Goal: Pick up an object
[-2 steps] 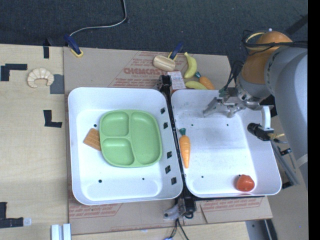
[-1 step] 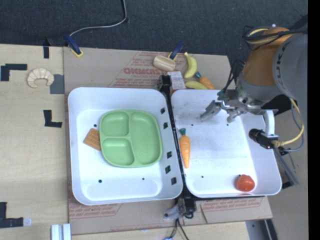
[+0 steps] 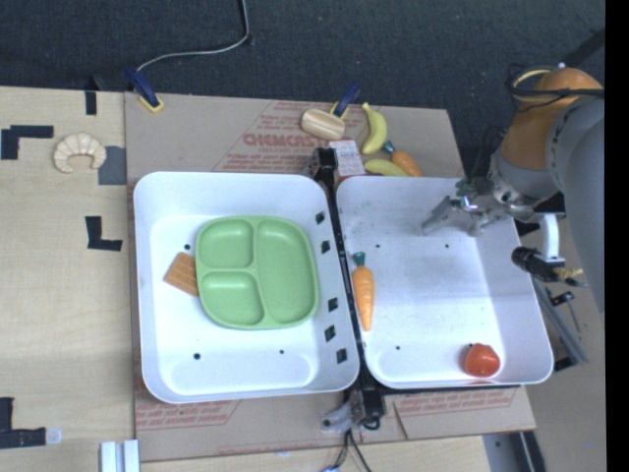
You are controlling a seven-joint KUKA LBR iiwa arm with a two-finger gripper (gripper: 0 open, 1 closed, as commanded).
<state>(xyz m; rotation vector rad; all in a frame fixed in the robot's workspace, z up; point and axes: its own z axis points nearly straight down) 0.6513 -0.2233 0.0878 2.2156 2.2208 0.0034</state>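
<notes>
Well apart: carrot (image 3: pixel 364 297), end effector (image 3: pixel 460 213)

One fixed overhead camera looks down at a slant on both white bins (image 3: pixel 157 264).

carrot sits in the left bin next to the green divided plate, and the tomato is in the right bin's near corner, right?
Not quite. The camera view shows the small orange toy carrot in the right white bin, lying along its left wall beside the divider, not in the left white bin with the green divided plastic plate. The round red toy tomato is in the right bin's near corner, as you said.
</notes>
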